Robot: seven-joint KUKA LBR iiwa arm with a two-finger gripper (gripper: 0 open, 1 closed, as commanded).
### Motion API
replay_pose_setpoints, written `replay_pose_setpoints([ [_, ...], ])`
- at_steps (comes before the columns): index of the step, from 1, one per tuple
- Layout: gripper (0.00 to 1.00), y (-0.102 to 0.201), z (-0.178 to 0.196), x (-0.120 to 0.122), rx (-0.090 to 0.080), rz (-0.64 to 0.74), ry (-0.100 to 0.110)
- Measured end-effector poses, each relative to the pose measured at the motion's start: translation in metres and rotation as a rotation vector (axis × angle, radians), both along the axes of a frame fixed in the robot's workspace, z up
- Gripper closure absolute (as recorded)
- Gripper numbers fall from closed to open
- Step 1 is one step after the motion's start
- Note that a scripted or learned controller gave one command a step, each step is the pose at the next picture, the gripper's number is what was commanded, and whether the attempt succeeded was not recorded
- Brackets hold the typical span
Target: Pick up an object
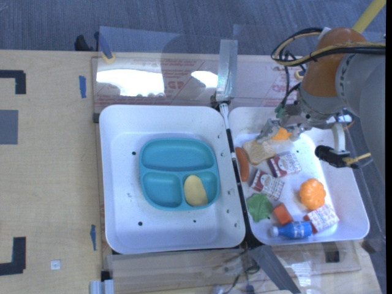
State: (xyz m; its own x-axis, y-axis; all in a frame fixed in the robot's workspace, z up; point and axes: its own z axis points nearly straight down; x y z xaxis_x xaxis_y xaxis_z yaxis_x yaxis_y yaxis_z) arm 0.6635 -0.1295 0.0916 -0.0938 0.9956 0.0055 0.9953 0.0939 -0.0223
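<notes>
Two white bins sit side by side on the bench: the left bin (pixel 116 164) and the right bin (pixel 352 201). The left bin holds a teal tray (pixel 177 170) with three compartments; a yellow potato (pixel 195 190) lies in the tray's lower right compartment.

The arm (pixel 349 78) reaches in over the right bin's upper part. The gripper (pixel 272 129) hangs low at the top left of that bin, just above a tan bread slice (pixel 257 150), with a small orange piece (pixel 281 135) touching or just beside its tip. Whether the fingers are spread or closed cannot be told from this view, and nothing is clearly seen between them.

Below the bread slice lie two red-and-white packets (pixel 277 173). A red sausage (pixel 242 164) lies along the right bin's left wall, beside the bread. Right of the packets sits an orange pumpkin (pixel 312 192). Below the packets are a green leaf (pixel 259 207) and a small red block (pixel 282 214). A blue bottle (pixel 294 229) lies on its side near the bin's lower edge, touching another red-and-white packet (pixel 324 218).
</notes>
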Motion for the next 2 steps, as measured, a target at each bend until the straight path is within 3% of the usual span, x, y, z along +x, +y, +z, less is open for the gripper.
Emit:
replay_pose_setpoints([
  [1,1.0,-0.0029,0.0089,-0.0029,-0.003,-0.001,0.014],
  [2,0.0,-0.0018,0.0072,-0.0033,-0.002,-0.001,0.015],
])
